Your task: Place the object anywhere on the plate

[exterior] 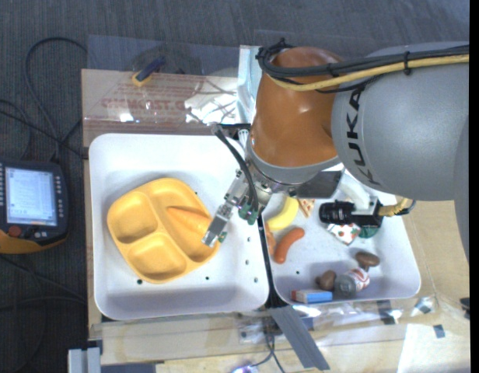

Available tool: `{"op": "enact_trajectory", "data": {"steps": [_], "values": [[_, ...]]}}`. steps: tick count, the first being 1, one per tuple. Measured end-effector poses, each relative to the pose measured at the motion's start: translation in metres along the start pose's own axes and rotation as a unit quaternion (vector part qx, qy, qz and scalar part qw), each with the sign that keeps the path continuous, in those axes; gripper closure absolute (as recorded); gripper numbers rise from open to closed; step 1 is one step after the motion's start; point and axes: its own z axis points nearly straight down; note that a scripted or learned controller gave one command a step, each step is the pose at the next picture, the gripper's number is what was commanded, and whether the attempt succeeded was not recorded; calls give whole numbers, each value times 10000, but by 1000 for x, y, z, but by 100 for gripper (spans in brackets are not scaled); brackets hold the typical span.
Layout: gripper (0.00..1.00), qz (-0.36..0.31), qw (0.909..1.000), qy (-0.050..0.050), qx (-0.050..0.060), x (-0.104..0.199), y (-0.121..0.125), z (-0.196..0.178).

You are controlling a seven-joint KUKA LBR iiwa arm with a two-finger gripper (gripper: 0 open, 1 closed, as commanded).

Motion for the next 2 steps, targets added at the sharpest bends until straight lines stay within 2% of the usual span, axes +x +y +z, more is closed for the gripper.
{"op": "enact_trajectory", "data": {"steps": [1,2], "values": [[0,1210,9927,-4,12,-28,-66,-8],[100,1209,9927,-12,19,-28,-65,-17]]}}
